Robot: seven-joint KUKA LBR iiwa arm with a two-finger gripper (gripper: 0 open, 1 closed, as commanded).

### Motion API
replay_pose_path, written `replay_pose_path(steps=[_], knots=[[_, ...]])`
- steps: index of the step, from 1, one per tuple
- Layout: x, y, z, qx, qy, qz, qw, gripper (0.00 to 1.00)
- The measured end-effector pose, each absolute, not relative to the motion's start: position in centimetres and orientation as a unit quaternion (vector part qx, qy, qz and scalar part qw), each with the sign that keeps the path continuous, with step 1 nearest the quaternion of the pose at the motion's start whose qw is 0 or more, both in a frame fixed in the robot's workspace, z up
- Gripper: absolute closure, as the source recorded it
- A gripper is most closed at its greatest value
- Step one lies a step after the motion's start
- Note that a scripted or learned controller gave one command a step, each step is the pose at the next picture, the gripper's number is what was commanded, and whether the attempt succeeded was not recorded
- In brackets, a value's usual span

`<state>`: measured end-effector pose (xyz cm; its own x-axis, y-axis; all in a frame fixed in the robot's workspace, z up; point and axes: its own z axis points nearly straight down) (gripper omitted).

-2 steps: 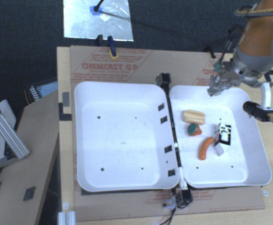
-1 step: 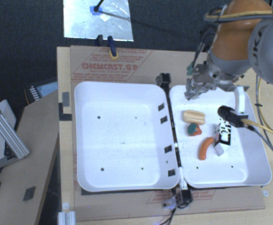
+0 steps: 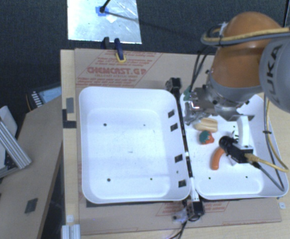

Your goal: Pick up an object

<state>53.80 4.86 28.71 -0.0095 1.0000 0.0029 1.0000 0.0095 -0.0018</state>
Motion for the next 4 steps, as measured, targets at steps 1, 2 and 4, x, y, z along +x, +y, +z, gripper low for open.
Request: replay_pose_path(steps=[1, 2, 4], knots=[[53.5, 8.1, 35.7, -0.704, -0.71, -0.0039, -0.002, 1.0], [49.7, 12.2, 28.7, -0.704, -0.71, 0.0019, 0.002, 1.0], [48.6, 3.7, 44.9, -0.71, -0.705, -0.0041, -0.004, 1.0]])
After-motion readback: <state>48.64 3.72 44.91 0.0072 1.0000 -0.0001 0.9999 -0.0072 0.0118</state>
